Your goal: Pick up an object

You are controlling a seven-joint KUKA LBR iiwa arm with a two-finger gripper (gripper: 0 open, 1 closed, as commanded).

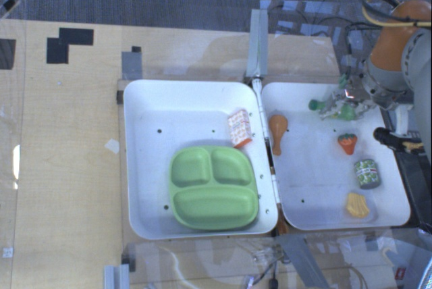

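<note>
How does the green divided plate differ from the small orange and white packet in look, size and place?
The green divided plate is far larger than the orange and white packet. The plate is plain green with three compartments; the packet is white with orange print. The plate lies at the bin's near side, the packet farther back by the right wall. Both lie in the left bin.

pale wooden bench (pixel 67 166) with two white bins (pixel 145 119) side by side

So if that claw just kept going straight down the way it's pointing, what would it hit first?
Most likely the green toy lying right under the gripper, near the back of the right bin. Depth is hard to judge from this slanted view, so it may already be touching it.
</note>
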